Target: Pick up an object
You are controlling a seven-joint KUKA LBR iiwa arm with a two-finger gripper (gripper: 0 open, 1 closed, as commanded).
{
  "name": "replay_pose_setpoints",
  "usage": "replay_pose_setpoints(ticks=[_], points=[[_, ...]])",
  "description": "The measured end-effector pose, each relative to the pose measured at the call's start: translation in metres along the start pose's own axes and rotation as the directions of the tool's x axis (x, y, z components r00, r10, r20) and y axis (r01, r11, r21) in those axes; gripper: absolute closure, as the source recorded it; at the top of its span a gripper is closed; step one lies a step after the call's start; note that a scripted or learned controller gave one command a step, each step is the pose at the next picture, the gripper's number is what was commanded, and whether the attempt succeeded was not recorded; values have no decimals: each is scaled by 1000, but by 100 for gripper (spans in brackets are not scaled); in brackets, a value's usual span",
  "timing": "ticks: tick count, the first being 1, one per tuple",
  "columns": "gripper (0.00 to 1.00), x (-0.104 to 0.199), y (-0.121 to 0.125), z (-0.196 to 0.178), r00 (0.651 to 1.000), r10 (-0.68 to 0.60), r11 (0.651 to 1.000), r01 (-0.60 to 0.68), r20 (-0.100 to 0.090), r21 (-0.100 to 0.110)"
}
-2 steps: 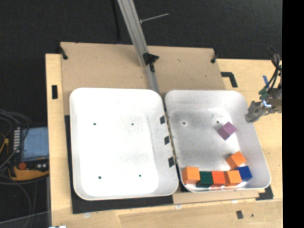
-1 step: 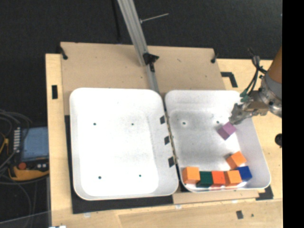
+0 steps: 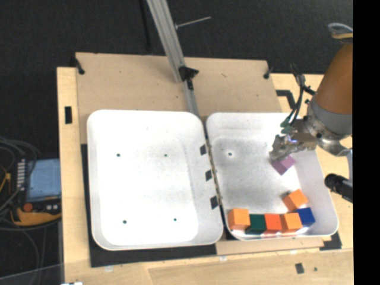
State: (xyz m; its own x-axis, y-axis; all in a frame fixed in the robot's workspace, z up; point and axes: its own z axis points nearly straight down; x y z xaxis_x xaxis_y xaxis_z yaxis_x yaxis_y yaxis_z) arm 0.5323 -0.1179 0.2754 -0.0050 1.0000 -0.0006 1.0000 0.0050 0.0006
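Note:
My gripper (image 3: 281, 157) hangs over the right part of the right bin (image 3: 249, 129), reaching in from the right. A small purple block (image 3: 284, 164) sits between its fingertips, tilted, and the gripper is shut on it. Along the bin's front wall lie an orange block (image 3: 239, 217), a green block (image 3: 257, 222), two more orange blocks (image 3: 273, 221) (image 3: 291, 221) and a blue block (image 3: 306, 216). Another orange block (image 3: 295, 199) rests just behind them, below the gripper.
The left bin (image 3: 148, 177) stands beside the right one, with clips along the shared edge. A slanted metal rail (image 3: 169, 34) rises from the bench behind the bins. A blue device with cables (image 3: 44, 180) lies off the bench at left.

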Motion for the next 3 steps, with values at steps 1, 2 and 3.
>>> replay_pose_setpoints(ticks=[1,2,3], points=[[100,55,-5,15,1000,-1,1000,1,-1,1],[100,100,-10,27,1000,-1,1000,1,-1,1],[100,157,-6,39,1000,-2,1000,2,-2,5]])
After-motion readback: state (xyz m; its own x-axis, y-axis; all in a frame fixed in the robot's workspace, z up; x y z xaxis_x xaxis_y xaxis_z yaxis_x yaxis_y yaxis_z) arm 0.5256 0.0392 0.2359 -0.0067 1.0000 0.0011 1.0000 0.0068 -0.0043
